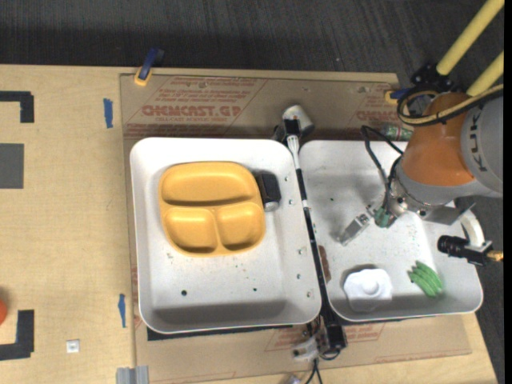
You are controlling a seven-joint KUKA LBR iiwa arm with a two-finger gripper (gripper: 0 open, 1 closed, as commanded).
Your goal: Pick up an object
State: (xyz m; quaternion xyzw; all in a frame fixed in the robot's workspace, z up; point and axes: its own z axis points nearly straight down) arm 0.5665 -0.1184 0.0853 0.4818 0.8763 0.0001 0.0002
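Camera view showed the jaws [362,222] low over the floor of the right bin [468,298], reaching in from the arm's grey wrist and orange band [432,154] at the right. Whether they stood open or closed could not be told; the metal tips were small and blurred. Nothing could be seen gripped.

Nearest candidates for picking lay in the same bin: a white cap-like object [367,285] near the front edge, below the jaws and apart from them, and a green leafy toy [426,279] toward the front right corner, also apart. Neither was touched.

Beyond the divider, the left bin [152,294] held a yellow sectioned tray [213,206] with a small dark object [268,189] just beside its right edge, against the bin's right side. Both bins rested on a cardboard sheet [192,106] on the desk [56,214].

Assessment: the task appeared to be at the descent or grasp-attempt stage. No object had been lifted. Remaining, in my judgement: closing on an item, securing it, and raising it clear of the bin. The jaws sat over bare bin floor, so a miss looked possible.
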